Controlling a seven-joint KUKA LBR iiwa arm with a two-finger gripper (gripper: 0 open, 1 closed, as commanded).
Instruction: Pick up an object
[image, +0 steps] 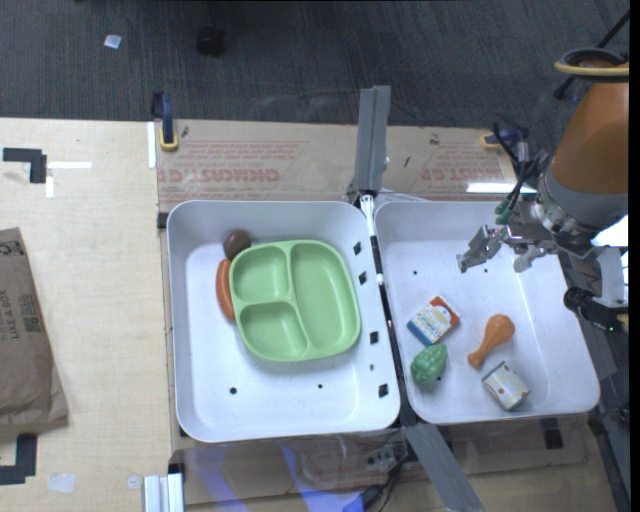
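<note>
My gripper (496, 257) hangs over the back part of the right bin (560, 330). It is open, with nothing between its fingers. Below it in that bin lie a small white, blue and orange carton (433, 321), an orange drumstick (491, 337), a green knobbly toy vegetable (430, 364) and a small grey-and-tan box (505, 385). The gripper is well clear of all of them, toward the back.
The left bin (200, 340) holds a green divided plate (295, 298), with a brown round piece (237, 243) and an orange sausage-shaped piece (223, 288) tucked at its left side. A grey divider bar (372, 140) runs back between the bins. A brown paper bag (25, 330) lies at far left.
</note>
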